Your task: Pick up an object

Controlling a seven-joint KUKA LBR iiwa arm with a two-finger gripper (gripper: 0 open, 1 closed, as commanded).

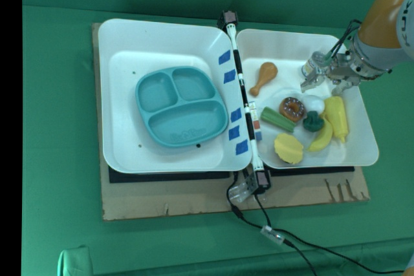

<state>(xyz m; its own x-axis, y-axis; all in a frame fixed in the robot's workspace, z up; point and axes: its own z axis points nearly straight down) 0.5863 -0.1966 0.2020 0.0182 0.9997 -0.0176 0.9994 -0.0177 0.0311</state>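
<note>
Reaching from right, gripper [321,79] above right bin [294,48], holding nothing

No legible text, labels, brands or numbers: the blue tape squares [233,105] along the left bin's [123,42] edge are blank, and faint embossing on the teal divided plate [181,105] cannot be read.

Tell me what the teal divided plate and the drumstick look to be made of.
Divided plate: probably moulded plastic, semi-gloss; even teal colour, rounded compartment ridges, soft highlights. Drumstick: likely a plastic or rubber toy; uniform orange-brown, smooth surface. Which of the two, the view cannot settle.
</note>
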